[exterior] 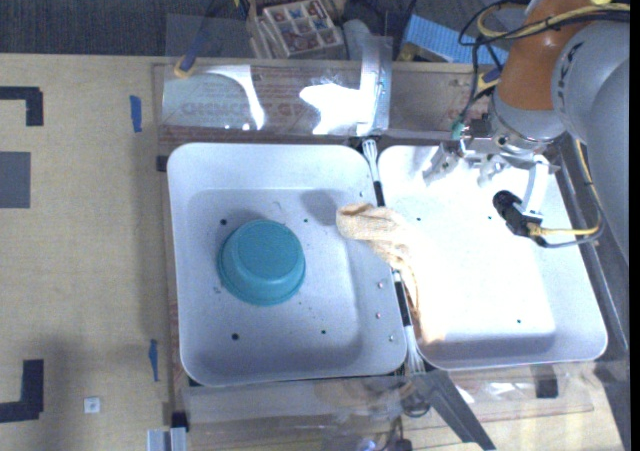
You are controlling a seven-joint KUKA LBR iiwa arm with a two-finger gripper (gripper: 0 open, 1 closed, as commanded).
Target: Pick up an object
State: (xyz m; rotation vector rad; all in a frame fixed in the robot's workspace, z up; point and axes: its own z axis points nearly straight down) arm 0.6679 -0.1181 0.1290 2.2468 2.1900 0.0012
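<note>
Overhead slanted view of table (pixel 80 239) bearing two shallow white bins side by side. Left bin (pixel 200 179): one teal bowl (pixel 262 261), upside down, near the bin's centre, apart from every wall. One tan cloth (pixel 385 239), crumpled, draped across the divider between the bins, one end in the left bin's upper right part, the other trailing down along the left edge of the right bin (pixel 500 319).

Claw (pixel 462 164) above the upper left part of the right bin, below the orange band of the grey arm (pixel 590 69); nothing visible between the fingers; open or closed impossible to tell at this resolution. Well apart from the bowl, near but not touching the cloth.

Handling, as judged: bowl probably light, rigid plastic, smooth and rounded when inverted, so likely to slip from a two-finger pinch; best hold at the rim edge, if reachable. Cloth soft, light, not fragile; easiest taken by pinching a raised fold at the bunched upper end, with sagging expected on lifting.

Count: two bins, one bowl, one cloth, one claw.
</note>
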